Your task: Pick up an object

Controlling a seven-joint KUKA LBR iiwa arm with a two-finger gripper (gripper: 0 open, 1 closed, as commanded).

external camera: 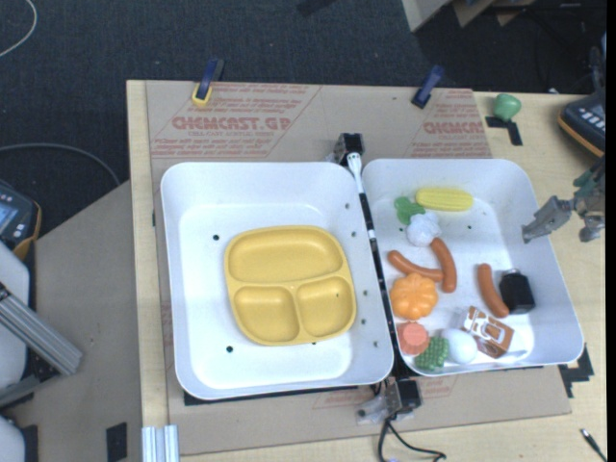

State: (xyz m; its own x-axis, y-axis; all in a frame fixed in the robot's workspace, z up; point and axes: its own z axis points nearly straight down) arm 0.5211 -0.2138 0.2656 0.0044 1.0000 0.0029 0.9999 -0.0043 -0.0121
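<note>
Reaching in at 3 o'clock, gripper (pixel 553 218) partly cut off at frame edge; cannot tell fingers' spread. Corn cob (pixel 444 199) lies at right bin's (pixel 549 301) 12 o'clock, long axis running 9-to-3.

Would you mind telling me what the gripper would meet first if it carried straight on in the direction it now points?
Probably the right bin's bare floor near its right rim; the gripper points down-left, though depth is unclear.
</note>
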